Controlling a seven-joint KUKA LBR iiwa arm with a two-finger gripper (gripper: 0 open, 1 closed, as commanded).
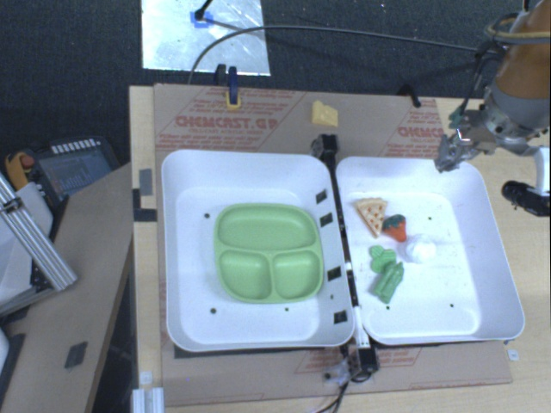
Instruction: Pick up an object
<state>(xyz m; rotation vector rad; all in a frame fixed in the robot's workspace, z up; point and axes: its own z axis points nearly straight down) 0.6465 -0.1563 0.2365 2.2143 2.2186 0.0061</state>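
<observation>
- Approaching is judged to be the step in hand: the arm (523, 76) is seen at the upper right of the frame, and nothing has yet been lifted.
- The bench (103, 231) is seen to carry two white bins side by side; the left bin (185, 231) occupies the centre of the frame and the right bin (473, 274) the centre right.
- A green divided tray (267, 252) is laid in the left bin and is not required for the pick.
- The gripper (449, 157) is held over the upper right corner of the right bin, well apart from the objects; how far it is open cannot be told, and nothing is seen in its hold.
- The objects to be picked are grouped in the left half of the right bin: a pizza slice toy (372, 214), a red and green piece (395, 226) just beside it, a white piece (421, 249), and green vegetable pieces (386, 274) lowest in the group.
- A move toward the lower left of the frame, followed by a descent over one object, is called for next.
- Crowding is judged the main hindrance: the pieces lie close together, so a neighbour may be struck or caught.
- A yellow block (325, 113) and a black cable (344, 33) are seen in the upper part of the frame, outside the bins and clear of the path.
</observation>
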